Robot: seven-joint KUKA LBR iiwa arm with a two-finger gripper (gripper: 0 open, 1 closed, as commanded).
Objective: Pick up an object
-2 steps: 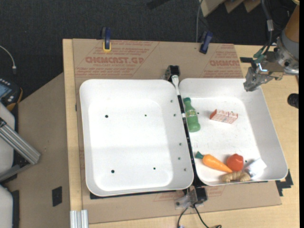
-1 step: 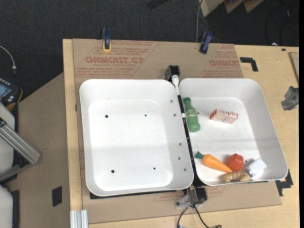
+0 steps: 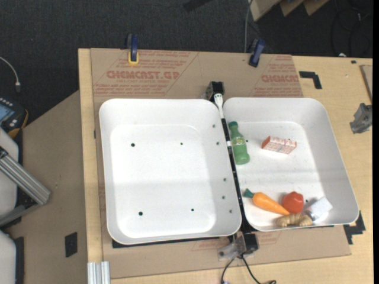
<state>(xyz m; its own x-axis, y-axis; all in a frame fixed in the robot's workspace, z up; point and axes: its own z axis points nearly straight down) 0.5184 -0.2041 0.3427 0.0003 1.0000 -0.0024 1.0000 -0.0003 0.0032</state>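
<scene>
Gripper: whether it is open or holding anything cannot be told. In the right bin (image 3: 331,129), a green bottle (image 3: 239,145) lies along the left wall. It is probably light, stiff and slippery, so grasp across its middle. Smaller: carrot (image 3: 267,203), box (image 3: 279,145).

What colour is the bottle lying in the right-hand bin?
Green, with a paler label; the bottle shows clearly in the camera view.

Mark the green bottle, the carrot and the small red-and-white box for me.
green bottle (image 3: 239,144), camera view, middle of its body.
carrot (image 3: 268,203), camera view, middle of the orange root.
red-and-white box (image 3: 279,145), camera view, centre of its top face.
</scene>
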